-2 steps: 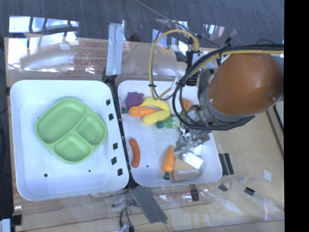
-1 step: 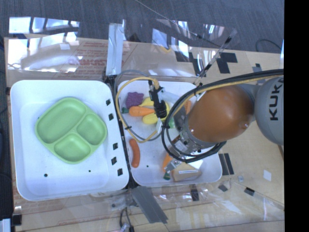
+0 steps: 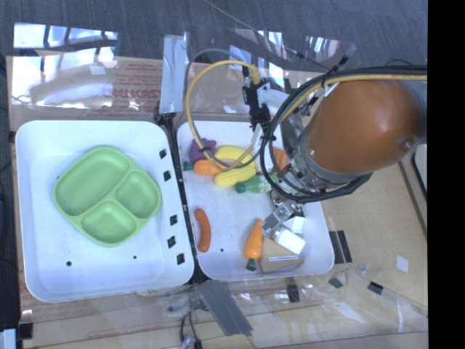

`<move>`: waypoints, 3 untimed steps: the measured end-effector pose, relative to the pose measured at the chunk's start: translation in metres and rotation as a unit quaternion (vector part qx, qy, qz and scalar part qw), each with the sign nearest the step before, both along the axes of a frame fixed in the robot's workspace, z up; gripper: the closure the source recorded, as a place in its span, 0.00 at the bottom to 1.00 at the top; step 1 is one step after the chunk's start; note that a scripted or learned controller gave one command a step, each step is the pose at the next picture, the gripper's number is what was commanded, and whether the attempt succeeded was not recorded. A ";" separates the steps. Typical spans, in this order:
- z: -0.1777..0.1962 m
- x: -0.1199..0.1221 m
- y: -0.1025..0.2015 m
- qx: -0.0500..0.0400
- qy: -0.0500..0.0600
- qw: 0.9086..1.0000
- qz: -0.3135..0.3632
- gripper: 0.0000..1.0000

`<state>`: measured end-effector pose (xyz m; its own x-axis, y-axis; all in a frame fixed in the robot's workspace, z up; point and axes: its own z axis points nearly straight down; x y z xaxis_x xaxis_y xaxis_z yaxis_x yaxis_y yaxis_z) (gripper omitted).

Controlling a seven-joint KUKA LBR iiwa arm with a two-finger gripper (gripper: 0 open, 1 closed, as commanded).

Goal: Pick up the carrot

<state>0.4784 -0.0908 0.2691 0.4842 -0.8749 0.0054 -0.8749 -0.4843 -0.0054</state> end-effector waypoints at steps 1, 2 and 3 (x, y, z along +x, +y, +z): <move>-0.136 -0.005 -0.032 0.004 0.011 0.995 0.096 1.00; -0.071 0.021 -0.007 0.001 0.004 0.984 0.180 1.00; -0.048 0.048 -0.073 0.000 0.002 0.947 0.322 1.00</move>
